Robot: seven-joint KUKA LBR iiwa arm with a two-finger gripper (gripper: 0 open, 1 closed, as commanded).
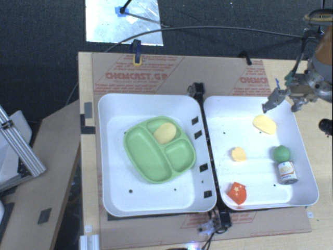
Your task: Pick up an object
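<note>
My gripper (285, 104) hangs open over the far right part of the right bin (223, 120), with nothing between its fingers. Just below it a pale yellow piece (265, 124) lies on the bin floor. Further toward the front sit a small orange-yellow piece (239, 154), a green ball (281, 153), a small can with a label (286, 172) and a red piece with a star (237, 192). In the left bin (114, 139) rests a green divided plate (156, 150) with a yellow lemon-like object (166, 133) in one of its compartments.
A black hinge strip (204, 145) runs between the two bins. The bins stand on a cardboard sheet (156, 74). A blue and yellow clamp (136, 51) is at the board's far edge, and a metal rail (18, 142) lies at the left.
</note>
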